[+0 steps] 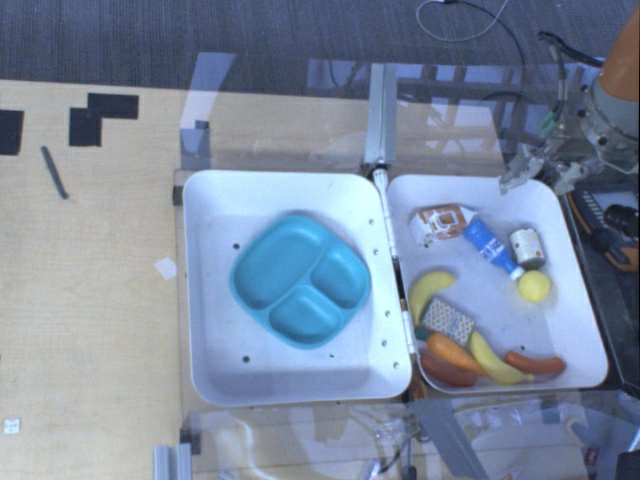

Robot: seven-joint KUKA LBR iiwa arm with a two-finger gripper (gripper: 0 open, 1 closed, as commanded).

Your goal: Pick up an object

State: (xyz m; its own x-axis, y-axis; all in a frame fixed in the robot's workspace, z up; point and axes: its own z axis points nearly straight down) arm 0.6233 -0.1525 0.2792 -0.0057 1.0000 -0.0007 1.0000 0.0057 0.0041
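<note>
The gripper hovers over the right bin's far rim, holding nothing; I cannot tell how it is set. Below lie a blue bottle, can, lemon and bananas. A blue plate fills the left bin.

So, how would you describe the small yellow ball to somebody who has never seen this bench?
Find the right bin, the one crowded with small things. Along its right wall, about halfway down, sits the ball, just below a small can and at the end of a blue bottle. It is the only round yellow thing; the bananas are long and curved.
</note>
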